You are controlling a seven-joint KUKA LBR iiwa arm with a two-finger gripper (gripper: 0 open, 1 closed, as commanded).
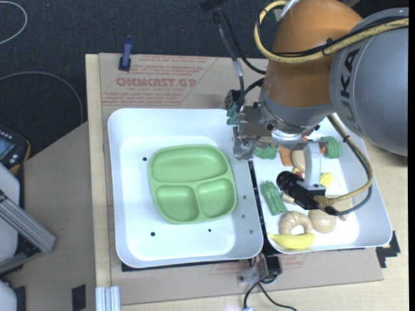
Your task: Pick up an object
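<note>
Toy food pieces all rest on the floor of the right-hand bin (379,222), as the camera sees it. At the near edge a yellow banana (292,241) lies flat, touching a tan croissant-shaped piece (294,222) just behind it. A pale rounded lump (323,221) sits beside that, on its right. A long green pod (273,197) lies near the bin's left wall, slightly tilted.

Further back, partly under the wrist: teal-green piece (264,152), orange piece (287,154), pale sausage-like piece (299,161), small yellow bit (326,179), and a green knobbly piece (332,148) toward the right wall. The arm covers parts of these, so I can't ID them any better.

Gripper (242,146) sits low over the ridge where the two bins meet, toward the far end, just left of the teal-green piece. Whether it's open or closed I can't tell. The orange band (305,37) and the grey arm body block the view from above.

Left-hand bin (123,173) holds a light green divided plate (192,183), lying flat about centre and slightly rotated. It has three compartments, one long at the back and two smaller in front.

Both bins sit on a brown cardboard sheet (162,76) with red print. A blue clip (125,54) is at its far left corner. Dark carpet (52,44) lies around it.
</note>
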